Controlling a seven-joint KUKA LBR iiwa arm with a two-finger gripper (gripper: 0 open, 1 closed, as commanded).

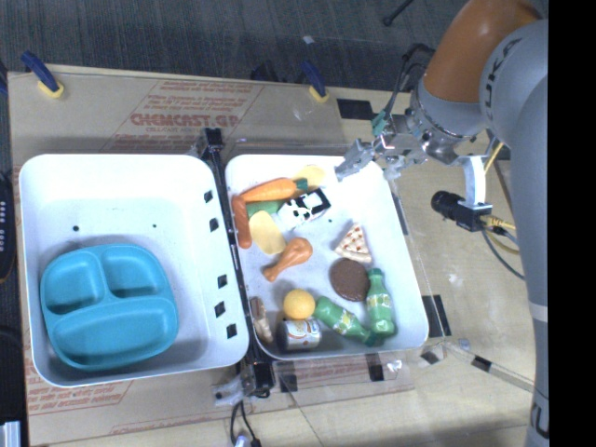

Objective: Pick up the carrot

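The carrot, orange with a green top, lies on its side near the back left of the right bin, among other toy foods. My gripper hangs over the bin's back rim, up and to the right of the carrot and apart from it. Nothing is held in it. A pale yellow piece and a black-and-white item sit between the carrot and the gripper.
The right bin also holds a sausage, a drumstick, a pizza slice, a brown cookie, green bottles, a yellow fruit and a can. A blue divided tray lies in the left bin.
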